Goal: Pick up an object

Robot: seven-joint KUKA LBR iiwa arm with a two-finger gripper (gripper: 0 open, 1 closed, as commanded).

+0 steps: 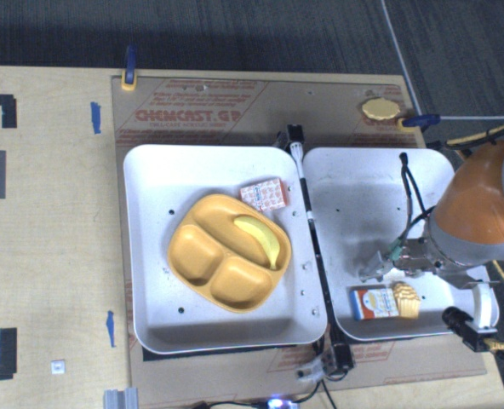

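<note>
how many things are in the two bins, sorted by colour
Yellow: 3, the divided tray, the banana lying on it, a small yellow object in the right bin
Red and white: 1, small packet
Blue, white and orange: 1, small carton
Total: 5

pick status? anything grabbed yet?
Done: the arm is over the right bin, gripper low near its floor. In hand: nothing visibly held; the small carton and yellow toy lie just in front of it. Left: grasp and lift. The banana sits on the yellow tray, left bin.
</note>
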